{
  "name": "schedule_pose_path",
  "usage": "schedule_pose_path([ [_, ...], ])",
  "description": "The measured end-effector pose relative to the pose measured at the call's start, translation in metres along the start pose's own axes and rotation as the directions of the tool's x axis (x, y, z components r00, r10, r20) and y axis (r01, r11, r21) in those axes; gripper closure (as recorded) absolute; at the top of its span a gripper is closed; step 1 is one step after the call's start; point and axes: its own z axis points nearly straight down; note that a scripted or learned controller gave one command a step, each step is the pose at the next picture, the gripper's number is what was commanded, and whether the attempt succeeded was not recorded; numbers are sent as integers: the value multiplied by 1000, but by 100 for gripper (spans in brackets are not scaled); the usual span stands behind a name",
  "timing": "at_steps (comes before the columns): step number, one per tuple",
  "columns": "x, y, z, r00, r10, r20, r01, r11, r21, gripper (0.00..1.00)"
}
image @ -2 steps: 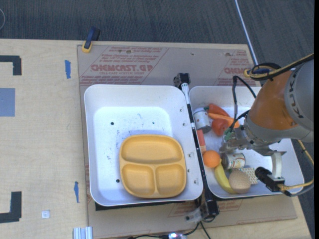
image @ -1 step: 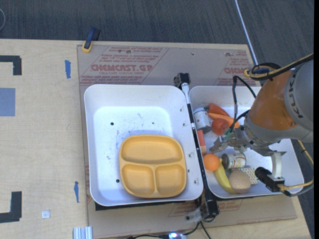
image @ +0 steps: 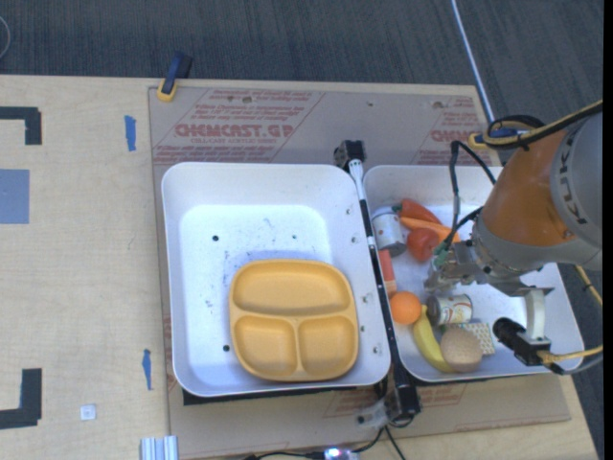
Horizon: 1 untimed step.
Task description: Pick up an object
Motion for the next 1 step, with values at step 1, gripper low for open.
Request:
schedule_pose_path([
  [1,0,0,0,1000,0,0,0,1000,0,0],
])
